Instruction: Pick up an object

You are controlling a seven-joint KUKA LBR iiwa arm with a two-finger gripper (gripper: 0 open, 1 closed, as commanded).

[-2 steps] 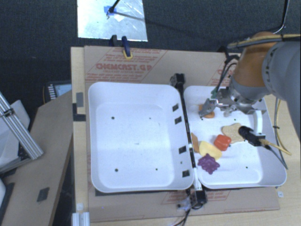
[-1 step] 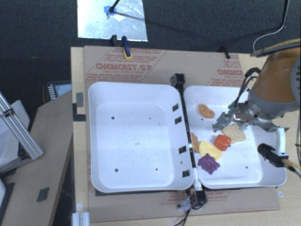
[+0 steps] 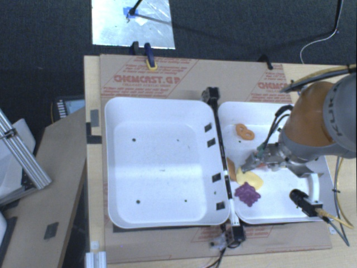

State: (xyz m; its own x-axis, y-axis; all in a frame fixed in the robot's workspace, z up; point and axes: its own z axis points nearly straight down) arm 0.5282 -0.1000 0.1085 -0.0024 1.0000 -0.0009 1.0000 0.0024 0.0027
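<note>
Resting in the right bin [image 3: 268,113], pale yellow object [image 3: 251,180], rounded.

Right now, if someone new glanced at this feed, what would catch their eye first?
Most likely the grey arm with its orange band, reaching in from the right, its gripper low in the right bin. Next, the small bright things clustered there: an orange pretzel-shaped piece near the back, a yellow piece by the gripper and a purple lump in front of it. The left bin is a big white expanse.
</note>
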